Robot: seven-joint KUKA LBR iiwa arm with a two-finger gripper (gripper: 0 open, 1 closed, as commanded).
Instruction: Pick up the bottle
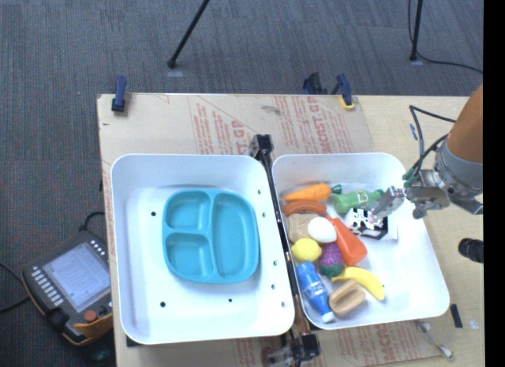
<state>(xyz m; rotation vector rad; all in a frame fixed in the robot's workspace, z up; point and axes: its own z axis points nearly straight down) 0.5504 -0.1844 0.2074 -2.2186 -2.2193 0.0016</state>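
A blue bottle (312,285) with a white cap lies in the right bin (422,278) near its front left corner, between a yellow lemon (305,249) and a banana (360,282). A green bottle (352,200) lies on its side toward the back of the same bin, beside a carrot (308,192). My gripper (385,202) reaches in from the right, low over the bin. It sits just right of the green bottle's end and above a black-and-white item (369,223). Nothing visible is held in it.
The right bin also holds a white egg (321,229), an orange-red vegetable (349,242), a purple piece (331,260) and a bun (346,299), crowded around the blue bottle. A blue divided plate (211,235) lies in the left bin (130,278).
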